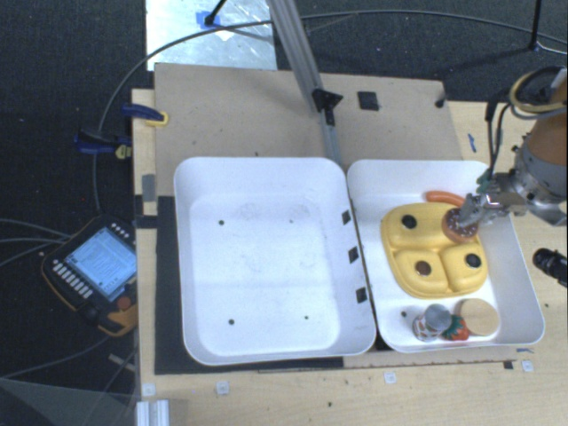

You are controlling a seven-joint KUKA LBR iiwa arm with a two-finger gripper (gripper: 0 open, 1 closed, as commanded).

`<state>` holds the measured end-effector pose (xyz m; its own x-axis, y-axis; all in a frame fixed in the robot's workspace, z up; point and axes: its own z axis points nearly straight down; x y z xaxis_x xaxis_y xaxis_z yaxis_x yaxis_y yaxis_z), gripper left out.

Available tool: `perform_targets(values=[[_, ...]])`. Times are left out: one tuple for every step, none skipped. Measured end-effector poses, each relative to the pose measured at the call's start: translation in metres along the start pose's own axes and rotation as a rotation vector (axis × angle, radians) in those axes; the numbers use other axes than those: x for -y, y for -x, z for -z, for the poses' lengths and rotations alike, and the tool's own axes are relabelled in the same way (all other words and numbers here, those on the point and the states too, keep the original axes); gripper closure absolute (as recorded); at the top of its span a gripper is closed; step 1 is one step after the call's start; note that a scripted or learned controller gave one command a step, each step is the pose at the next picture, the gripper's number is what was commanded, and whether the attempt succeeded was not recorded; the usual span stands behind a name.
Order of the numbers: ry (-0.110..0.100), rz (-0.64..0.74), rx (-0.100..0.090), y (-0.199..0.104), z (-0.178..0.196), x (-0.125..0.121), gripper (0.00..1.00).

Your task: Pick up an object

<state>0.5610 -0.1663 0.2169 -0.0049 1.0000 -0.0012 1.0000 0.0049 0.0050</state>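
**Pincer down over yellow tray, right bin**

Dark carpet floor around a tan tabletop point(266, 114) carrying two shallow white bins side by side. Left bin point(200, 327) sits next to the right bin point(373, 193), rims touching along the middle. A handheld pendant with a lit screen point(96, 269) lies on the floor to the left, cables around it. A grey pole point(297, 47) slants in from the top, ending near the bins' far edge.

Right bin contents: yellow moulded tray point(426, 256) with four humps and dark spots, roughly centred. An orange stick-like item point(441, 197) lies just behind it, near the far wall. In the near corner: a small grey object point(434, 318), something red and green point(456, 330) touching it, and a tan round disc point(479, 318) just beside those.

Arm point(541, 167) comes in from the right. Pincer point(463, 222) sits over the yellow tray's far right hump, at or touching its surface. Something brownish and round shows at the tip; too small to tell what it is. Can't tell whether the pincer is wide or narrow, or whether it holds anything.
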Motion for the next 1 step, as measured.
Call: perform_targets(values=[[-0.004,0.003,-0.002,-0.0481,-0.0004,0.0087,1.00]])
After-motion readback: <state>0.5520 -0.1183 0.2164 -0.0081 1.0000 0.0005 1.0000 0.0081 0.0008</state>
